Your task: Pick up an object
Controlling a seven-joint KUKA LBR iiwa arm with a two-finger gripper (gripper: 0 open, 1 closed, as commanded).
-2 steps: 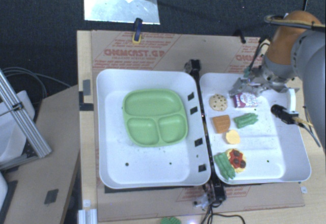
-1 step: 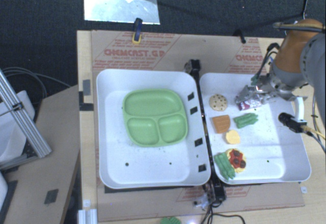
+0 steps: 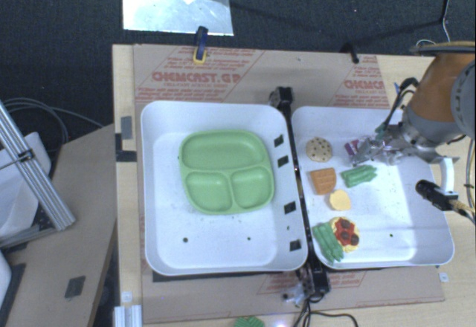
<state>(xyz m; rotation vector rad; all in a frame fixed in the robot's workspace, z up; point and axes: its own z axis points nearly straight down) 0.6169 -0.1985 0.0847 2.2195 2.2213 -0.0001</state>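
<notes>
The right bin (image 3: 416, 232) holds several toy foods: a speckled cookie (image 3: 319, 148), an orange toast square (image 3: 323, 180), a yellow round piece (image 3: 340, 201), a green piece (image 3: 358, 175), a pizza slice with red topping (image 3: 345, 232) and a green leafy piece (image 3: 327, 241). My gripper (image 3: 367, 148) reaches in from the right and hangs low over the bin's upper middle, just above the green piece and right of the cookie. Nothing shows between its fingers.
The left bin (image 3: 160, 192) holds a green divided plate (image 3: 225, 171). A black divider with clips (image 3: 291, 169) runs between the bins. The arm's grey body and orange band (image 3: 439, 95) cover the right bin's far right corner.
</notes>
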